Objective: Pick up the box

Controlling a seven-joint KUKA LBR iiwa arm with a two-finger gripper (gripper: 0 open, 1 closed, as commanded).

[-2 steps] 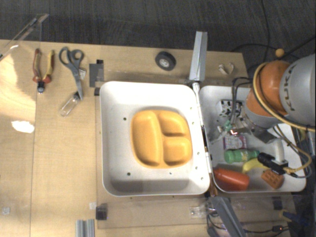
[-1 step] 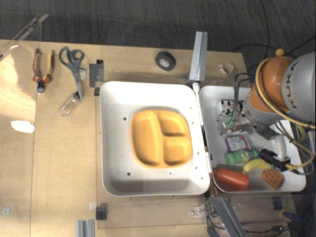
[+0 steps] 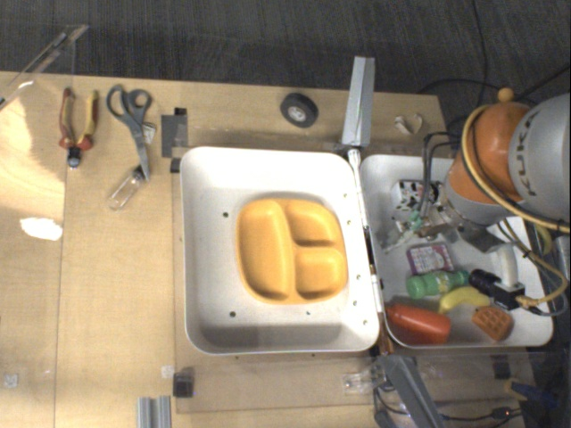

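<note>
White plastic forms two shallow bins side by side: the left bin (image 3: 205, 239) carries one yellow divided tray (image 3: 292, 246) at its centre, the right bin (image 3: 393, 181) a small clutter. One box (image 3: 429, 258), purple-faced, lies flat near that bin's middle. At about five o'clock from it sit one green bottle (image 3: 437, 283), one yellow banana (image 3: 464, 300), one red block (image 3: 417, 324) and one waffle (image 3: 492, 322). The gripper (image 3: 417, 218) hangs at twelve o'clock of the box, just above it; whether its fingers are parted or closed I cannot tell. One pair of scissors (image 3: 134, 119), one pair of pliers (image 3: 77, 123) and one tape roll (image 3: 299, 109) lie on the bench.
</note>
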